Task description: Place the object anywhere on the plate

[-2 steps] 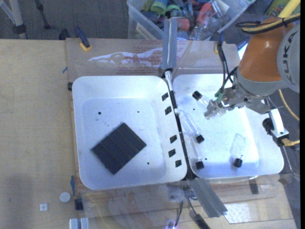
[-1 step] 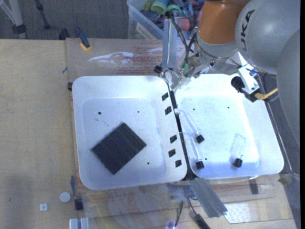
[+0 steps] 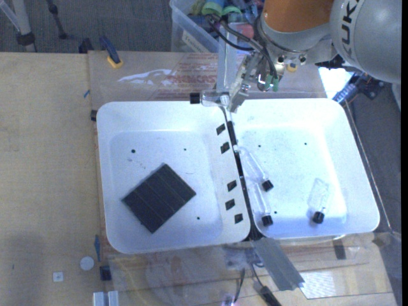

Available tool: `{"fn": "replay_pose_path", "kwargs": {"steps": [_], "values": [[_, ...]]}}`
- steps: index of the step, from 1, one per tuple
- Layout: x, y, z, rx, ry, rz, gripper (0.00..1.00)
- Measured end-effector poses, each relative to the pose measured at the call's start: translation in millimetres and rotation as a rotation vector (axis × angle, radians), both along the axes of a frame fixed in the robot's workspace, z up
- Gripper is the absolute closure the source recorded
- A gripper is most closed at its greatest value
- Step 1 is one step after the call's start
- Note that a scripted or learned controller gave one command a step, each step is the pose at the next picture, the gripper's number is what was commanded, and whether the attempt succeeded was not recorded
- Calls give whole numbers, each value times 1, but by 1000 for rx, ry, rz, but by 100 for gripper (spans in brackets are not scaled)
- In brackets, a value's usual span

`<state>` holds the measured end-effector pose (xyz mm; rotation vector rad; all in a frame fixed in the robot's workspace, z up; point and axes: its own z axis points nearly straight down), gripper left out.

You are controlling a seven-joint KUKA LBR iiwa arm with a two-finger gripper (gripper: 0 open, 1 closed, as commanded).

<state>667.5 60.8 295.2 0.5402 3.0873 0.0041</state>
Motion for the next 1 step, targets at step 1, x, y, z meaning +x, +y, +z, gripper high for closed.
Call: {"fn": "replay_pose_path", "kwargs": {"steps": [1], "values": [[-16, 76, 141, -1, 2, 158, 100]]}}
